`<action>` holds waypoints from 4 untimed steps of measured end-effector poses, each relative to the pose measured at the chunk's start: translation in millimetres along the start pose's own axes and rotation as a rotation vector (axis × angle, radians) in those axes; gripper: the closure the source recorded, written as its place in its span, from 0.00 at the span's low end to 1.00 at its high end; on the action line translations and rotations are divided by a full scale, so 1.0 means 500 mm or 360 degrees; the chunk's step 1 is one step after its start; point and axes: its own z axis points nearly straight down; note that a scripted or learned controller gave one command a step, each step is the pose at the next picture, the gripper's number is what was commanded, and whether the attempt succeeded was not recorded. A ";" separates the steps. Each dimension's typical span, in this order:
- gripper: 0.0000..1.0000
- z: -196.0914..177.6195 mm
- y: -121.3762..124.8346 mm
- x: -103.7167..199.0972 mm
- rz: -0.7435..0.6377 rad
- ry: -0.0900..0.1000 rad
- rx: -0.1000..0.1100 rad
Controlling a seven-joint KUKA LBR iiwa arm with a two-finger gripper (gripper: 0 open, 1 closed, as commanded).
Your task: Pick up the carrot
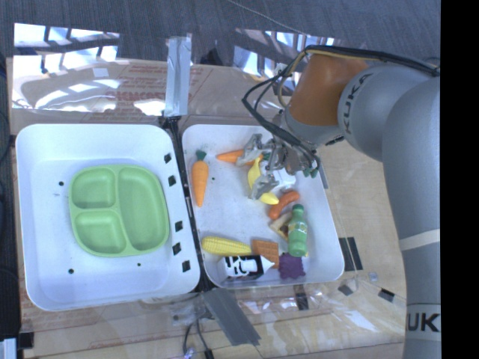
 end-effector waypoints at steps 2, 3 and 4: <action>0.00 -0.037 -0.039 0.008 0.0475 -0.0005 -0.0006; 0.00 0.003 0.160 -0.011 0.0729 -0.0026 0.0002; 0.00 -0.005 0.093 -0.007 0.1032 -0.0035 0.0001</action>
